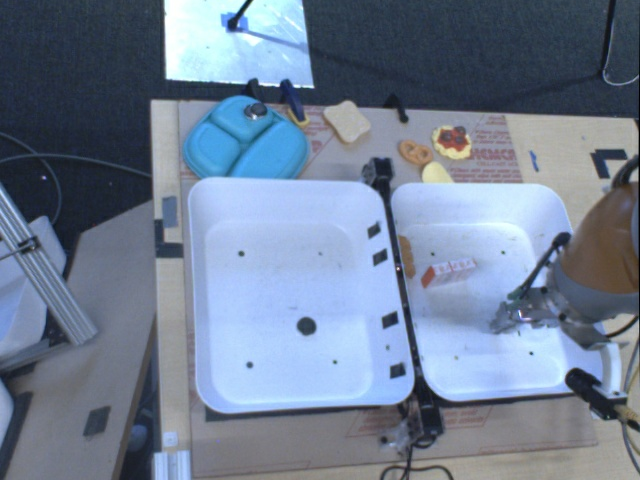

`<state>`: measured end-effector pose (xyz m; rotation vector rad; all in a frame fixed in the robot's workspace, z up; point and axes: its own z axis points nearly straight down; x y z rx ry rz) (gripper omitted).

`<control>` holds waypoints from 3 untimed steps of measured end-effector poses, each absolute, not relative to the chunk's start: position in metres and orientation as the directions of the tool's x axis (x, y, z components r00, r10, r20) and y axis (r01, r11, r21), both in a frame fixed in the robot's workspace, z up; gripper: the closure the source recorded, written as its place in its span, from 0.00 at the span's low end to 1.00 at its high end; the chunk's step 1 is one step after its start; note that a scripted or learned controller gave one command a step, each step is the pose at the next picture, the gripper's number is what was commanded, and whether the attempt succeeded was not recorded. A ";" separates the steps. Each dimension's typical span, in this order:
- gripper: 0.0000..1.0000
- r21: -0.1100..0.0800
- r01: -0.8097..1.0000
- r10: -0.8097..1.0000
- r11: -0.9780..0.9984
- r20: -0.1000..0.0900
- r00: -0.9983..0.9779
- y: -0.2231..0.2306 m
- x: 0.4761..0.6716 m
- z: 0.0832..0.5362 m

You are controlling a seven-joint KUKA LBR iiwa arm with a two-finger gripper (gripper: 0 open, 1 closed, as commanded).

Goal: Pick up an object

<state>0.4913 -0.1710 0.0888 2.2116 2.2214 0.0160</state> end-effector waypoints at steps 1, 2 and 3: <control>1.00 0.009 1.000 1.000 0.004 0.006 -0.004 -0.204 0.499 0.088; 1.00 0.014 1.000 1.000 0.006 0.002 -0.006 -0.204 0.501 0.100; 1.00 0.010 1.000 1.000 0.010 -0.004 -0.010 -0.148 0.564 0.087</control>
